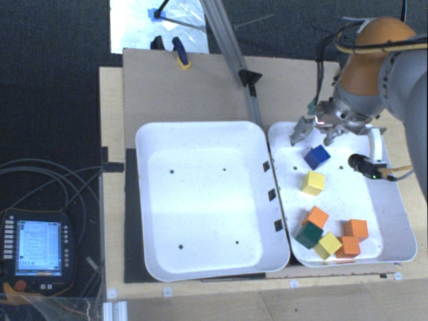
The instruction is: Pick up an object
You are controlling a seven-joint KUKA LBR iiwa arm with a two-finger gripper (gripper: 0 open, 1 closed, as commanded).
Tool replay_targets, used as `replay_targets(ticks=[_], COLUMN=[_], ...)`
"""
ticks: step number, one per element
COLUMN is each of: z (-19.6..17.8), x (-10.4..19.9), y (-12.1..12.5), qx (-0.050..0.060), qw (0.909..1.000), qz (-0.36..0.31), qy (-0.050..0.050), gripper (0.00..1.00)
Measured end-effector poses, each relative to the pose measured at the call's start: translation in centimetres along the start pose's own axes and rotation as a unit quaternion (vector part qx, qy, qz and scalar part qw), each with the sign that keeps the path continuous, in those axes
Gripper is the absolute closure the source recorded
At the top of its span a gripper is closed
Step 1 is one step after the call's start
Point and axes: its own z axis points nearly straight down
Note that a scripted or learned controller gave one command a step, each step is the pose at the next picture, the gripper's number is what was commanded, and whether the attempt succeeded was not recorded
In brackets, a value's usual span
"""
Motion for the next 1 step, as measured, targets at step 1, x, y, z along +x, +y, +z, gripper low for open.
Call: replay_targets(ticks=[1], z=[4.42], x=[-0.22], y=[0.35], qx=[-0.007], qw=[1.0000], qz=[0.000], qy=[-0.003], gripper=[0.00])
